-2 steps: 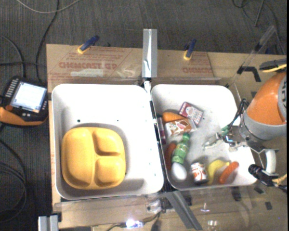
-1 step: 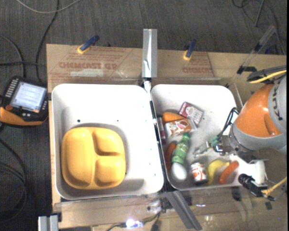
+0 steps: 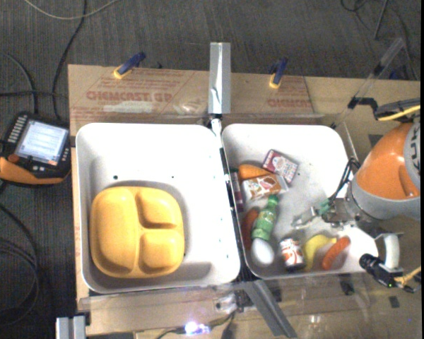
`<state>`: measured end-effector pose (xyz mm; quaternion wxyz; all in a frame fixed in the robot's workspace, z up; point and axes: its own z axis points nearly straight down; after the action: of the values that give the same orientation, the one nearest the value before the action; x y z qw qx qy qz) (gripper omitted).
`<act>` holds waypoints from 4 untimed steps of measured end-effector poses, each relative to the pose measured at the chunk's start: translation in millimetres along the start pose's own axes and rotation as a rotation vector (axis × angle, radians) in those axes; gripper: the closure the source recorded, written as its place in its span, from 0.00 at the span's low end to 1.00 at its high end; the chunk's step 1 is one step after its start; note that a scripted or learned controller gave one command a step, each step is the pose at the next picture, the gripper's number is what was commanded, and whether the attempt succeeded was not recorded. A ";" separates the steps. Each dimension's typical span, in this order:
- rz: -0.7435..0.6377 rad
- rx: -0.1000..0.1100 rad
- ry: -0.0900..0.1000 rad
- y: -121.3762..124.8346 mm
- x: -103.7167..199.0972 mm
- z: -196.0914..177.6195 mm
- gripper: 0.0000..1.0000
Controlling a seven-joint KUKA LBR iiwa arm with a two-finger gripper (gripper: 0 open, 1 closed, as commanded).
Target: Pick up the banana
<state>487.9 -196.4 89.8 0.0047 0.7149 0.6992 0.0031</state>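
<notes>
Arm (image 3: 389, 175) enters from the right, gripper (image 3: 312, 215) angled down-left

- Dark grey carpet floor (image 3: 162, 20) lies around the bench, crossed by loose cables (image 3: 63, 6).
- Brown cardboard sheet (image 3: 141, 97) covers the benchtop.
- Handheld control pendant (image 3: 34, 149) rests on the floor.

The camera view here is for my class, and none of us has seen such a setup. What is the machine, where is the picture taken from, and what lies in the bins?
One camera looks down at a slant on two white bins. The grey and orange robot arm reaches in from the right; its gripper hangs over the right bin, just above the banana, holding nothing. That bin also holds a green bottle, a small can, snack packets and a carrot-like piece. The left bin holds a yellow divided tray. A handheld control screen lies at far left.
</notes>
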 end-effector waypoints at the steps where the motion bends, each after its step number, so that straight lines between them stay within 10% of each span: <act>1: -0.345 -0.001 -0.008 -0.6 3.9 -0.6 0.00; 2: -0.130 -0.007 -0.007 1.3 15.0 -0.6 0.00; 3: -0.475 -0.002 -0.005 0.0 0.8 -0.7 0.00; 4: -0.253 -0.006 -0.007 0.9 17.4 -0.6 0.00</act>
<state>489.2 -179.0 90.4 0.0098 0.6211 0.7837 0.0020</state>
